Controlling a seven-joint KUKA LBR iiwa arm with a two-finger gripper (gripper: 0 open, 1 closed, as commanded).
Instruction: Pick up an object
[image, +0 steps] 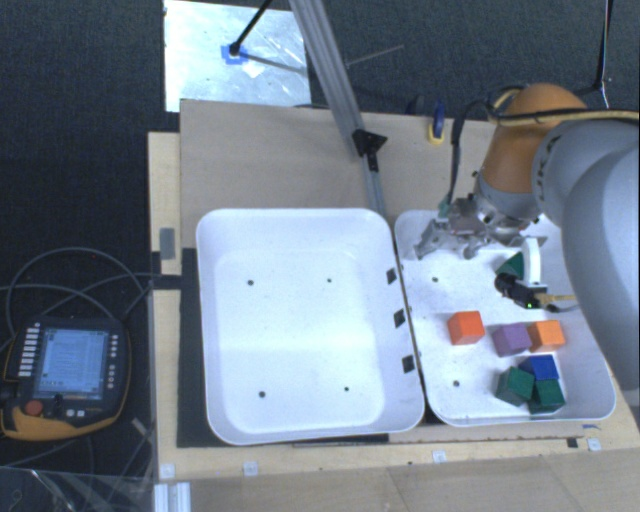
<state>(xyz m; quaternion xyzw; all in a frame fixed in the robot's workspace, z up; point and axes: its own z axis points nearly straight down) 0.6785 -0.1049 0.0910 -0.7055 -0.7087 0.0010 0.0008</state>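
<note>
The gripper is positioned over the right bin's far end; its state cannot be told. Coloured blocks are located nearer.

Both white bins – left bin, right bin – looking like smooth plastic, shining a little. Bench looking like flat matt board, pale brown. Blocks – orange block, purple block, blue block – showing matt, plain faces. Arm showing smooth grey shell, orange band shining softly. Gripper looking like bare grey metal. Floor looking like dark rough carpet.
</note>
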